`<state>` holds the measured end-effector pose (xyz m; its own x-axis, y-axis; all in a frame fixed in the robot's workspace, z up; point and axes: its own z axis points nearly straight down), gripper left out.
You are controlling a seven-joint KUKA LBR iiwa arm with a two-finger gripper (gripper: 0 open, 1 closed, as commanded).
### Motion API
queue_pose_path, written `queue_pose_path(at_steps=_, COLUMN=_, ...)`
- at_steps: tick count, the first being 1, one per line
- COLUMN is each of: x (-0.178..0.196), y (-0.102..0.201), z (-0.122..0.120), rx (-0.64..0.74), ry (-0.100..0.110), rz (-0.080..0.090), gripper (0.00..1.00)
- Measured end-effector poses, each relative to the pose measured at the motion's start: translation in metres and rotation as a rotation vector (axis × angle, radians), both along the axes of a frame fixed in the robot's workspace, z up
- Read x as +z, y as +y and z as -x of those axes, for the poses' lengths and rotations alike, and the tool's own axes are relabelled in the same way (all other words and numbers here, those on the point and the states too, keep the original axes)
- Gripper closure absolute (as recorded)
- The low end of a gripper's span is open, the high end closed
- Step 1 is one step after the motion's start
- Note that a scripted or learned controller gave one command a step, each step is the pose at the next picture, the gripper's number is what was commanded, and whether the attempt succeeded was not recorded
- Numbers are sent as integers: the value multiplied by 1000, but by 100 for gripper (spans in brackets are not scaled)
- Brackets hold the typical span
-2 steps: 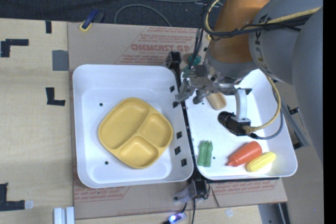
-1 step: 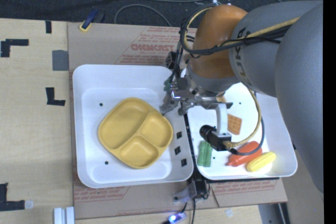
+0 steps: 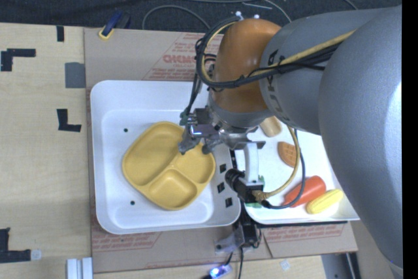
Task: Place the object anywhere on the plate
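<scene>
A yellow plate (image 3: 160, 170) with three compartments lies in the left white bin (image 3: 104, 140). My gripper (image 3: 196, 137) hangs over the plate's right rim, pointing down from the orange-banded wrist (image 3: 245, 68). The bulky wrist covers the gripper's upper part and the strip between the two bins. In the right bin (image 3: 307, 217) lie an orange carrot (image 3: 305, 189), a yellow piece (image 3: 324, 201), a brown biscuit-like piece (image 3: 287, 153) and a beige piece (image 3: 271, 126) half hidden by the arm.
The grey arm fills the right side above the right bin. Black cables run from the wrist down across the bins' shared edge (image 3: 238, 186). Cardboard (image 3: 130, 55) surrounds the bins on the bench.
</scene>
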<state>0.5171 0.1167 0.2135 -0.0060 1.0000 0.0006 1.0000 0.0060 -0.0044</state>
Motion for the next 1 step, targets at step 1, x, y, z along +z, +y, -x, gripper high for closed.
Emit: queue_pose_path(at_steps=1, x=0, y=12, z=2, rx=-3, ry=-2, rz=1, gripper=100)
